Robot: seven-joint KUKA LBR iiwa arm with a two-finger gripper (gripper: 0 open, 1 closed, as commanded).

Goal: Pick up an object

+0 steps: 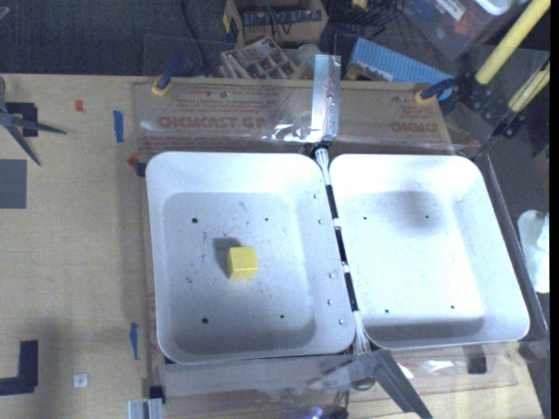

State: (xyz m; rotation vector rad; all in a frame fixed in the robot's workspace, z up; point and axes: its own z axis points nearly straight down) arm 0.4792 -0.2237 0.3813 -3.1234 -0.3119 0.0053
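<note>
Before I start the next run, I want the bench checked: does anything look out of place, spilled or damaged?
Nothing stands out. One yellow block sits flat near the middle of the left bin. Both bins lie level, side by side; the right bin shows only faint scuffs.

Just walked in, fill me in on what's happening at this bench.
Two shallow white bins sit side by side on the bench. A single small yellow block lies on the floor of the left bin, near its middle. The right bin shows just its scuffed floor. Nothing is touching the block at this moment, so the pick has not been made yet.
</note>
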